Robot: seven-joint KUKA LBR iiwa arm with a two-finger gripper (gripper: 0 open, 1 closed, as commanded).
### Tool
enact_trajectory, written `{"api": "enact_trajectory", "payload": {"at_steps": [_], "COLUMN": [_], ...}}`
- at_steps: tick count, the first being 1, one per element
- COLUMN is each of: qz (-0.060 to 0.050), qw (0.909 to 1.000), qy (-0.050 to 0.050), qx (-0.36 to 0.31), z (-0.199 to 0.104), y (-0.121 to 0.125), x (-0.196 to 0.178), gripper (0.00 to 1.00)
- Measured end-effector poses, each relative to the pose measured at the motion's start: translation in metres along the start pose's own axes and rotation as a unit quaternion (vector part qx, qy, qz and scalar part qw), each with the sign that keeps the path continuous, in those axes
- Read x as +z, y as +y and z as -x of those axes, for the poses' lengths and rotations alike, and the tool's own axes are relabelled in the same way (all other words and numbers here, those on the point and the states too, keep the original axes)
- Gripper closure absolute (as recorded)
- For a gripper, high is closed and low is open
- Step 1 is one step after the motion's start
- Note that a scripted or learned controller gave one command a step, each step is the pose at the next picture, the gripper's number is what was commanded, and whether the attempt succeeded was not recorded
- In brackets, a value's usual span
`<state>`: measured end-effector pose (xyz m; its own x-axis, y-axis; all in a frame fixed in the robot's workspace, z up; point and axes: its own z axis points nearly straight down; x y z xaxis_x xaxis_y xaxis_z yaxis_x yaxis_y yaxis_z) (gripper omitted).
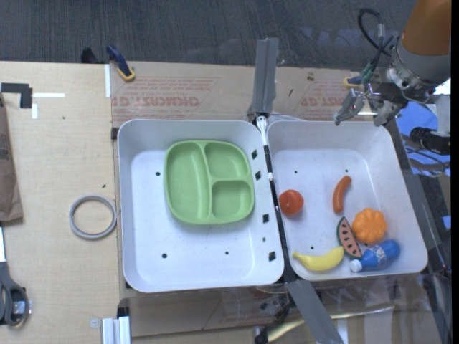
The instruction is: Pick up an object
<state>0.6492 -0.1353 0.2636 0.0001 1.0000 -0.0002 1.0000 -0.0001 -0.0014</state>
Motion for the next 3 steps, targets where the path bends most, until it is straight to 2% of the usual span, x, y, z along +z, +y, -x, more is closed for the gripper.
{"api": "enact_trajectory", "payload": {"at_steps": [1, 2, 3], "qz": [0.000, 0.000, 0.000], "qw": [0.9997, 0.9997, 0.9961], "qy": [0.000, 0.000, -0.001], "qx": [0.024, 0.026, 0.089], "z": [0.011, 0.012, -0.035], "y": [-0.056, -0.056, -0.045], "x": [0.172, 0.163, 0.035], "gripper": [0.00, 1.00, 1.00]}}
